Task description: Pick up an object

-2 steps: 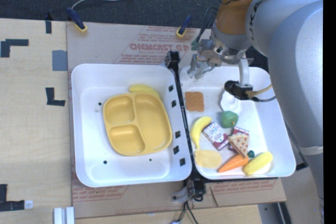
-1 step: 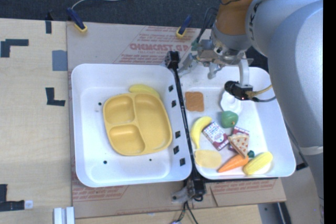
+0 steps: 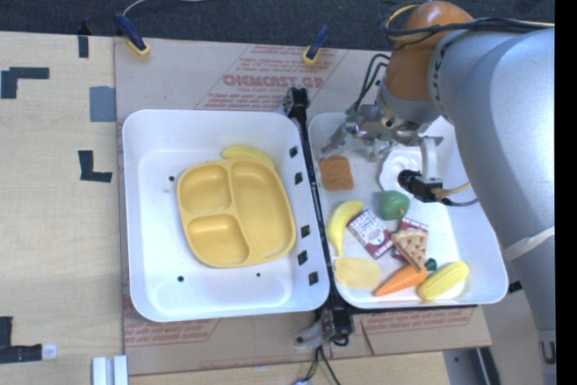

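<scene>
The right bin [image 3: 478,261] holds several toy foods. Among them are a brown toast slice [image 3: 336,173], a banana [image 3: 343,223], a green ball [image 3: 392,205], a red and white box [image 3: 369,232] and a pizza wedge [image 3: 412,245]. A carrot [image 3: 397,281], a yellow corn piece [image 3: 444,280] and a pale yellow disc [image 3: 358,271] lie near the front. My gripper [image 3: 357,133] hangs low over the back of this bin, just behind the toast slice. Nothing shows in its grasp.
The left bin [image 3: 144,221] carries a yellow divided plate [image 3: 236,214] with a yellow curved piece [image 3: 248,155] behind it. A black divider [image 3: 306,185] runs between the bins. The grey arm [image 3: 505,131] covers the right bin's far right side. A white round piece [image 3: 398,169] lies under the wrist.
</scene>
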Controlling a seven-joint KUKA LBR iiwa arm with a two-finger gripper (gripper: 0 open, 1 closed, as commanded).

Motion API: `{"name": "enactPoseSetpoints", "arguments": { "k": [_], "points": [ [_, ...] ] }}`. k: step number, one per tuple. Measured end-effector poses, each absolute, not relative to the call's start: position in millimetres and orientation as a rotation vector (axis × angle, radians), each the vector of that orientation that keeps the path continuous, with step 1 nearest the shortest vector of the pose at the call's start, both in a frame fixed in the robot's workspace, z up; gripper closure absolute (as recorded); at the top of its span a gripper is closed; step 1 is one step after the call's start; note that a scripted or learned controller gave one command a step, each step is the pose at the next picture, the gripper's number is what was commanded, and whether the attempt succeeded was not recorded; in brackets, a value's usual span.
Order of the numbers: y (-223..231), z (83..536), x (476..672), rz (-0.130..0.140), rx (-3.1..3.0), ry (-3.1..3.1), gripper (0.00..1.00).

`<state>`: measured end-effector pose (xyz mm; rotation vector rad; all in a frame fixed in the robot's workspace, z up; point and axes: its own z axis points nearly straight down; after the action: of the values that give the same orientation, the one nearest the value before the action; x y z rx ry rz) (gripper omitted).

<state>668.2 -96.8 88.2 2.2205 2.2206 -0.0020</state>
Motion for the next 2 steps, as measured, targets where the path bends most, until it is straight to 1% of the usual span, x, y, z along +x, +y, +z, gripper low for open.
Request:
{"name": "enactPoseSetpoints", "arguments": {
  "k": [2],
  "points": [
    [-95.9,85.4,668.5,-0.002,2.22,2.221,0.0]
  ]
}}
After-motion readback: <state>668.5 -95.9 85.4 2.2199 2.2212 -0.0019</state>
